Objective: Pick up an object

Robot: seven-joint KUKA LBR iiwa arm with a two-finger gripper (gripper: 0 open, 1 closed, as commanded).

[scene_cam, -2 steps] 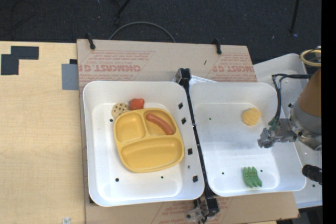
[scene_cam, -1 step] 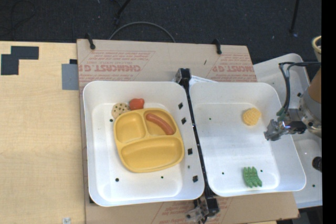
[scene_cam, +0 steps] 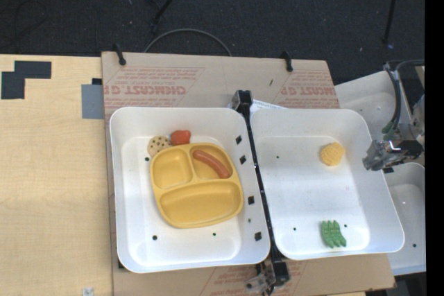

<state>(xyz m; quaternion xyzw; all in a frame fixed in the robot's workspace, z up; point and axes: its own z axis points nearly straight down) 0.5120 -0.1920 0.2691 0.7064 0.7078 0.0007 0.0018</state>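
The right bin (scene_cam: pixel 361 218) holds a round yellow toy with a bumpy surface (scene_cam: pixel 332 154) near its right wall and a green ridged toy (scene_cam: pixel 333 233) near its front wall. In the left bin (scene_cam: pixel 132 218) lies a yellow divided plate (scene_cam: pixel 198 201) with a red sausage (scene_cam: pixel 211 163) in its upper right compartment. A speckled cookie (scene_cam: pixel 158 144) and a small red tomato-like piece (scene_cam: pixel 180 137) rest just behind the plate. My gripper (scene_cam: pixel 383 156) hangs at the right bin's right rim, right of the yellow toy and apart from it.
A black divider (scene_cam: pixel 253 184) with clips runs between the two bins. Cardboard (scene_cam: pixel 208 80) lies under both bins, with a wooden bench top (scene_cam: pixel 48 184) to the left. Cables and a white surface (scene_cam: pixel 406 204) sit at the far right beside the gripper.
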